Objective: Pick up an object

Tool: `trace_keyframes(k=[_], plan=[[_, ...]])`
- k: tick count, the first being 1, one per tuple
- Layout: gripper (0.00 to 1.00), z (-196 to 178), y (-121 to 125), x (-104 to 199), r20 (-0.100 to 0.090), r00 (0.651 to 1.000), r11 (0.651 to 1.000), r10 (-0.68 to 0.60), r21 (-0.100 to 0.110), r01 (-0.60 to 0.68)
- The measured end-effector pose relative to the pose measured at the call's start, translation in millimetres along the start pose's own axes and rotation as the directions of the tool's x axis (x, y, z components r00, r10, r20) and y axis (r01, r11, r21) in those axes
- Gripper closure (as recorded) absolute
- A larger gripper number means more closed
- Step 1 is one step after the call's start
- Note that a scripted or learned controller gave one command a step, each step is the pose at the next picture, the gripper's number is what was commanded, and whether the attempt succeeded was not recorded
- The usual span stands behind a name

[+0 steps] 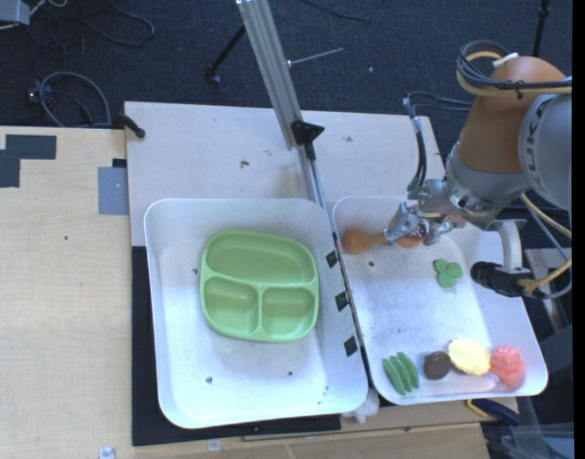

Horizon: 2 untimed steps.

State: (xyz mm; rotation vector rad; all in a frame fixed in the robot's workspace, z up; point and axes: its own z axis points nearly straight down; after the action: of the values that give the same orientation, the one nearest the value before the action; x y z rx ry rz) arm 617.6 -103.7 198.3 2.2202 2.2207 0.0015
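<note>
From the camera view I find the arm [508, 127] reaching in from the right, with its gripper [412, 223] low over the upper left part of the right bin [422, 395], close to that bin's far rim and not far from the divider between the bins. An orange object [361, 241] lies just beside the gripper toward the divider, near the far left corner; I cannot tell whether the jaws are open or shut, nor whether they touch it. A small green piece [448, 273] lies alone mid-bin toward the right wall, with bare floor all round it. Along the near rim sit a green ribbed item [400, 372], a dark brown item [437, 364], a yellow item [469, 357] and a pink item [506, 363], crowded together. The middle of the right bin is open floor. The left bin [168, 352] carries a green divided plate [260, 286], roughly centred, with margin on every side.
</note>
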Motion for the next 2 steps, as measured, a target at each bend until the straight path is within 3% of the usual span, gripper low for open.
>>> trace_keyframes(k=[1,2], plan=[[1.00,-47,4,7,0.000,1.000,1.000,-0.002,-0.001,0.002],[1.00,-39,5,67,-0.002,1.000,1.000,-0.005,0.005,0.005]])
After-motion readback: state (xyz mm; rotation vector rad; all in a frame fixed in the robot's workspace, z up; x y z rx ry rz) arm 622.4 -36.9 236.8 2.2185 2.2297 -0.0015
